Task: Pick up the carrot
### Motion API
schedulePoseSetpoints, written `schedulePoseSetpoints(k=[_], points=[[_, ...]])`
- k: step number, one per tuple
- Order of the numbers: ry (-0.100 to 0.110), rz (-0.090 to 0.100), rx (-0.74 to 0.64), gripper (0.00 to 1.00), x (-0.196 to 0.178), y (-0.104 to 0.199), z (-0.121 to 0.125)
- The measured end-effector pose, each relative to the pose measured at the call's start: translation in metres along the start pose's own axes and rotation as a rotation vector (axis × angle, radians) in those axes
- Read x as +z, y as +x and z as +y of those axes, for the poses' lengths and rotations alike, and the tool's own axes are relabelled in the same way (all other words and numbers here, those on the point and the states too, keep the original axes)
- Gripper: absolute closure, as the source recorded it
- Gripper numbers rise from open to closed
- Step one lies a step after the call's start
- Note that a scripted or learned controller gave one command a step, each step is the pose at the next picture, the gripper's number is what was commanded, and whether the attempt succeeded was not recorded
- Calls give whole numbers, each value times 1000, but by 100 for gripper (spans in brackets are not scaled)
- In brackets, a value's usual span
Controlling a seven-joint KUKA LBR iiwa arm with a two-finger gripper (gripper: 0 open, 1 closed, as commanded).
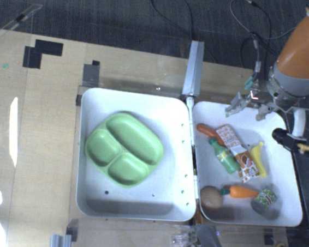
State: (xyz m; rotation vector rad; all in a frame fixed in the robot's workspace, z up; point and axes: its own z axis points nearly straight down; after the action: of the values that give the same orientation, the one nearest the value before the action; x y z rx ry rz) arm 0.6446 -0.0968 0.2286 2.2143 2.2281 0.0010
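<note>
Two shallow white bins sit side by side on the wooden bench, split by a grey metal divider (193,69) that runs up from their shared edge. The left bin (129,202) holds a green sectioned plate (125,148), tilted slightly, with three hollows showing. The right bin (293,211) carries the small items. The carrot (241,192) lies on its side near the front of that bin, orange body pointing right and its green stub toward the left, just beside a round brown item (211,197) that may be a potato or kiwi. To the carrot's right, close by, sits a small can with a green label (265,199). Further back lie a green bottle (223,156), a red-and-white printed packet (238,151) alongside it, a reddish sausage-like piece (207,131) near the divider, and a yellow item (257,157) on the packet's right. The gripper (250,107) hovers over the back rim of the right bin, well apart from the carrot, with nothing between its fingers; the two metal fingers (236,107) are spread wide. Above it the arm's orange band (306,40) fills the upper right corner, and dark cables loop across the dark floor beyond the bench.
</note>
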Motion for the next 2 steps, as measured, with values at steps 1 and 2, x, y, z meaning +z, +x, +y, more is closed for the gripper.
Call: schedulePoseSetpoints(k=[1,2], points=[[-1,0,-402,0,84,-3,-65],[-2,-1,-398,0,76,-18,-156]])
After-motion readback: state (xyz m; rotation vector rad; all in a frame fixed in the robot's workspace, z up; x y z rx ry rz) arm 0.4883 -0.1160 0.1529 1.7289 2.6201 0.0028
